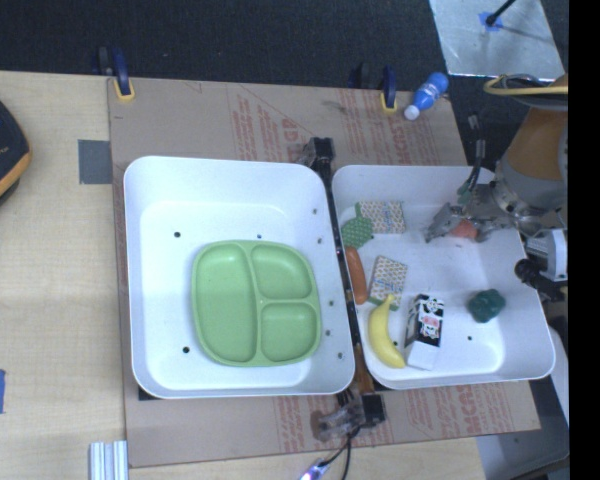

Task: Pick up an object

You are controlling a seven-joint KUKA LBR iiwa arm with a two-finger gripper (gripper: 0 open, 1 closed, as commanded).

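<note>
The left bin [140,268] carries one item: a green divided plate [255,303], lying flat near the bin's middle. It plays no visible part in the current step.

The right bin [520,363] holds the candidate objects. Along its left wall lie a green leafy piece [357,232] and an orange carrot [355,274], the carrot touching or just beside the wall. A patterned square [383,215] lies at the far left of this bin, and a second patterned square [388,276] lies nearer, beside the carrot. A yellow banana [383,336] lies at the near left, just beside a small black-and-white carton [427,330]. A dark green lump [486,305] sits apart toward the right.

The gripper [462,225] is low over the far part of the right bin, with the arm entering from the right. A small red-orange object [466,231] shows at the fingertips. Whether the gripper is wide, narrow or closed on that object cannot be told from this view.

Judged step: grasp attempt on the red-orange object, at or near contact. No lift is evident.

Next move requires: confirm closure on the object, then raise straight up, clear of the bin's far wall. If the fingers come up bare, re-centre over the object before descending again.
</note>
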